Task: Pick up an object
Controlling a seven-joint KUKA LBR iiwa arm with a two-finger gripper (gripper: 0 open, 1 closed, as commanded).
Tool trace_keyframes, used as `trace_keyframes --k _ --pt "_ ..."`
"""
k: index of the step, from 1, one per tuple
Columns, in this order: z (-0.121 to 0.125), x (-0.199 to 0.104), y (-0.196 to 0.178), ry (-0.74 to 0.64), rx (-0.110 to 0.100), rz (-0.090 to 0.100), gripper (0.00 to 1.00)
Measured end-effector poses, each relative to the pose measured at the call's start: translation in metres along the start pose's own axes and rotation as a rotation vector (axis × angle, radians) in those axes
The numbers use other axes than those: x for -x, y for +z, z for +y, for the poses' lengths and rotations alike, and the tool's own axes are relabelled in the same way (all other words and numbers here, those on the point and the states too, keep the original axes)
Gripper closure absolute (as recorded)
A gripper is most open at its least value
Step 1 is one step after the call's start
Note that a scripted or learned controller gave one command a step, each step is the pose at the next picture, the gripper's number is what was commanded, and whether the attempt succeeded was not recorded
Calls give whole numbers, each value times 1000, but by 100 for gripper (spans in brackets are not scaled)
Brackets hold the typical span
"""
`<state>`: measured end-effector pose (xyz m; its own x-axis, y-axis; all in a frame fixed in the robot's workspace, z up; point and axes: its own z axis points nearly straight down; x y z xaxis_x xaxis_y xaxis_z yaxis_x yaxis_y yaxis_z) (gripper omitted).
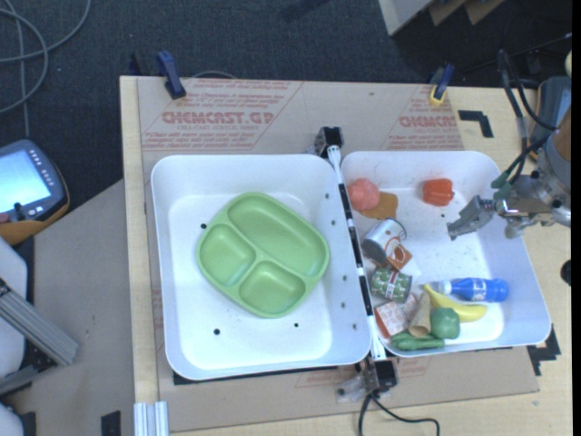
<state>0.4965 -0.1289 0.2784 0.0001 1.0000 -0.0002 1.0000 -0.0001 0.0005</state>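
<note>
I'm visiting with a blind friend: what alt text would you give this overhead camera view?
A grey robot gripper hovers over the right shallow white bin, which holds small items including a red pepper-shaped toy, a blue plastic bottle and a yellow banana. The left white bin holds a green divided plastic plate.

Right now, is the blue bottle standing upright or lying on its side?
Lying on its side: the blue bottle stretches lengthwise across the right bin floor, beside the banana.

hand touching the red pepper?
Apart. The camera view shows bare white bin floor between the hand and the red pepper, which sits up-left of it.
</note>
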Motion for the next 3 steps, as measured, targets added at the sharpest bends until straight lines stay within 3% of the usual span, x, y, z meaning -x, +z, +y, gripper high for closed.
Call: trace_keyframes --k 1,2,3 --pt "-1 51 165 5 -16 3 0" --pt "42 -21 196 -7 -1 2 0" --pt "127 13 193 -2 7 -3 0"
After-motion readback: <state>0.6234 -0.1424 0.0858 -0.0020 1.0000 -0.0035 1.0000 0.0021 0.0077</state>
